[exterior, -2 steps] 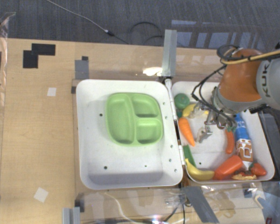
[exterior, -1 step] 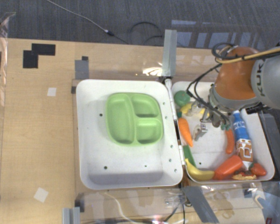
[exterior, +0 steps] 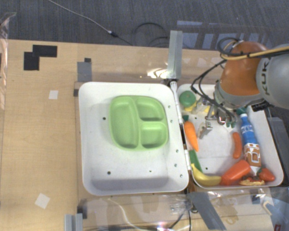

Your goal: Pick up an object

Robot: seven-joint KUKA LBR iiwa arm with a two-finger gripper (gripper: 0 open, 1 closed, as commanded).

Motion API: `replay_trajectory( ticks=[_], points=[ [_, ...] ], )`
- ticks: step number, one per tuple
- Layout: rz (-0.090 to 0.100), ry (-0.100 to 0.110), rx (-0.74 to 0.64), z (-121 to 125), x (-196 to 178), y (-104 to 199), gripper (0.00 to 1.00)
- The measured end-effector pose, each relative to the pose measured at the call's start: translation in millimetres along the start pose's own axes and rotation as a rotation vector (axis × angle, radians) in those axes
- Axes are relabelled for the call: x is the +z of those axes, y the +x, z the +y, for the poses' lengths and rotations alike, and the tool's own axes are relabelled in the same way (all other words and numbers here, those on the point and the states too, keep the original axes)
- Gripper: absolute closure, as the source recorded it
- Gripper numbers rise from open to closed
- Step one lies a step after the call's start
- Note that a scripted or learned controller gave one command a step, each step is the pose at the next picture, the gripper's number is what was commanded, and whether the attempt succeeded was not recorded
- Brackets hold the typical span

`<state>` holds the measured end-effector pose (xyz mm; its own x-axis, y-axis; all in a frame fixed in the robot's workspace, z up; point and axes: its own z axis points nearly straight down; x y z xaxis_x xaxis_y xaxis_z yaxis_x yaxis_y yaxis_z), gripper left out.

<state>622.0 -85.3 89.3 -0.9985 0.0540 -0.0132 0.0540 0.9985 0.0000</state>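
A: Going from the left, what's there?

B: The left bin point(exterior: 94, 177) holds a green divided tray point(exterior: 137, 121). In the right bin point(exterior: 274, 153), a carrot point(exterior: 190, 135) lies along the left wall, a green ball point(exterior: 187, 98) sits up in the corner, and a banana point(exterior: 205, 177) curls at the bottom.

A: And the gripper?

B: The gripper point(exterior: 206, 127) hangs over the bin's bare middle, fingers a little apart with nothing between them.

A: What's the likeliest pick?

B: I'd judge the carrot. It's just left of the fingertips, its long axis running up-and-down the bin, tilted slightly. The fingers would need to close across that axis. Further right lie a blue bottle point(exterior: 248, 138) and a red sausage point(exterior: 237, 145), also lengthwise, both near.
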Motion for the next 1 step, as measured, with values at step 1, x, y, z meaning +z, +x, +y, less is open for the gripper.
replay_trajectory(
  ticks=[1],
  points=[
    [-0.001, 0.000, -0.017, 2.9, -0.4, 10.2, 0.00]
  ],
)
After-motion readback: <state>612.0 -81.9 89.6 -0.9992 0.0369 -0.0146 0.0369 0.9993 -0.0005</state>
